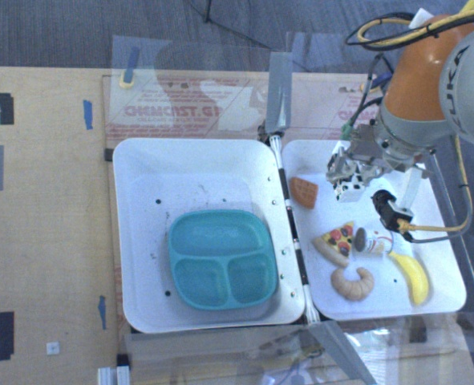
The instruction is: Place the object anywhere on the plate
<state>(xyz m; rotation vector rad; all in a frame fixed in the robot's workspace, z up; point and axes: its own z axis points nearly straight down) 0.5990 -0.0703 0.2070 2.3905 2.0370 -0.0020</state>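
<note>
Camera view, left bin: a shallow white plastic bin (140,175) holds a teal three-compartment plastic plate (220,257), which lies flat towards the bin's near side.
Camera view, right bin: a second shallow white bin (437,295) sits just beside the first and holds five toy foods.
Orange piece: a small orange-brown wedge-like block (304,191) lies near the right bin's left wall, apart from the other items.
Pizza: a toy pizza slice (338,243) with red dots, its long axis slanting, tip towards the lower left.
Small object: a grey and white cylinder-like item (368,242) touching the pizza's right side.
Croissant: a tan curved toy croissant (353,282) lies below the pizza, horns pointing up.
Banana: a yellow toy banana (412,276), long axis slanting from upper left to lower right.
Arm: the grey and orange arm's two-finger gripper (347,184) hangs over the right bin's far part, right of the orange piece.
Tool state: cannot tell from this angle.
</note>
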